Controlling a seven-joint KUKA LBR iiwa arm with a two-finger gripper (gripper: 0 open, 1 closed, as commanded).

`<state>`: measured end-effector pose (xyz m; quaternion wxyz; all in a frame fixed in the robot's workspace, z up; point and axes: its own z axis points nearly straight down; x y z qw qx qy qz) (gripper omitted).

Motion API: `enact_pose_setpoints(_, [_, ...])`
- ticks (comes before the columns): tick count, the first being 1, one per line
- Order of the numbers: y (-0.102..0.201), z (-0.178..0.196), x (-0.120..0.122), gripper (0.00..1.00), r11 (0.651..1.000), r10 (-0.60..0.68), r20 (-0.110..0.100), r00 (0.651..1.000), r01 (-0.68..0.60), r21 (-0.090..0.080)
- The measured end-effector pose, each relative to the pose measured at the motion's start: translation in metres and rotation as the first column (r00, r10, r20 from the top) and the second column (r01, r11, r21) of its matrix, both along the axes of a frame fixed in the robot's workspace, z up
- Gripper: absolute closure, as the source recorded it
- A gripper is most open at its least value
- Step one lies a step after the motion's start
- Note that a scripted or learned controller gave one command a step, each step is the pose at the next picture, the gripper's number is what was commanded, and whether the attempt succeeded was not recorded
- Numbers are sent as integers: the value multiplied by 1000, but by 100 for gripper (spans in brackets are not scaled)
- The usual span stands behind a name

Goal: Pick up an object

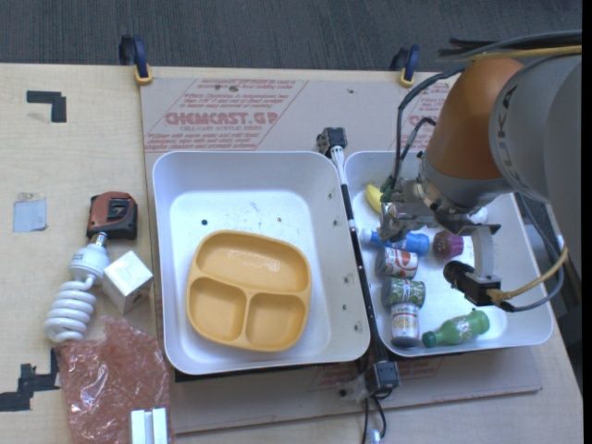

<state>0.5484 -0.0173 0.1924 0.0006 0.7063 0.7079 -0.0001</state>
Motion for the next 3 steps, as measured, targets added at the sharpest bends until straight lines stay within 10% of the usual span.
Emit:
enact_pose_setpoints(1, [0, 0, 0, 0, 1000, 0, 0, 1000, 0, 0])
enact_pose_setpoints(2, [-61, 0, 54, 0, 1000, -1, -1, 1000, 1, 0])
enact_pose_setpoints(3, [-96, -100, 61, 0, 1000, -1, -1, 1000, 1, 0])
